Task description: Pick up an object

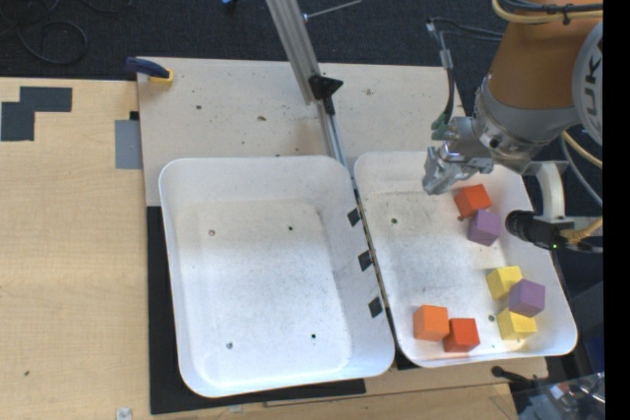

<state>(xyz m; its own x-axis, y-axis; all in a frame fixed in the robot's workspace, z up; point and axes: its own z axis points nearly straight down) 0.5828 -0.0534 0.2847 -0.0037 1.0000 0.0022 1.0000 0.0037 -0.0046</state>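
The right bin [413, 256] holds several small blocks. A red-orange block [472, 200] and a purple block [483, 227] lie near its far right side. Near the front right sit a yellow block [503, 280], a purple block [528, 297] and another yellow block [516, 324]. An orange block [430, 322] and a red block [462, 334] lie side by side at the front. My gripper [439, 178] hangs over the bin's far edge, just left of the red-orange block, with nothing visibly between its fingers.
The left bin [197, 211] lies beside the right one, with black clips along the shared rim. A slanted aluminium bar [291, 25] rises behind the bins. A blue and yellow clamp [150, 69] sits at the bench's far left corner.
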